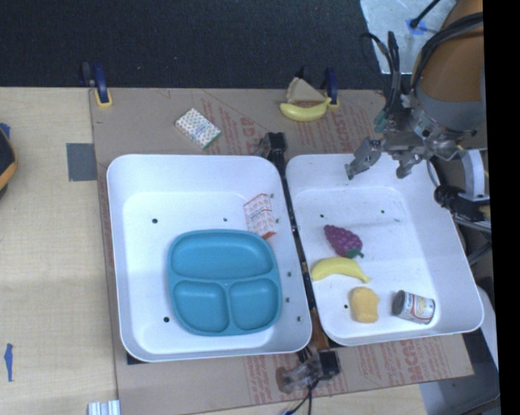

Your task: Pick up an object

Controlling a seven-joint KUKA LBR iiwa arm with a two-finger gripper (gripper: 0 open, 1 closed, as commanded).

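Observation:
In the right bin (442,237) lie a purple bunch of grapes (342,240), a yellow banana (338,269), a small yellow lump (363,304) and a small tin can on its side (414,306). My gripper (382,161) hangs above the bin's far edge, up and to the right of the grapes. Its two fingers stand spread apart, open, with nothing between them. The grey arm with its orange band (455,39) comes in from the upper right.
The left bin (137,251) holds a blue three-part plate (224,279) and a small red-and-white packet (260,214) by its right wall. Behind the bins on the cardboard lie a second banana (304,110) and a patterned packet (197,127).

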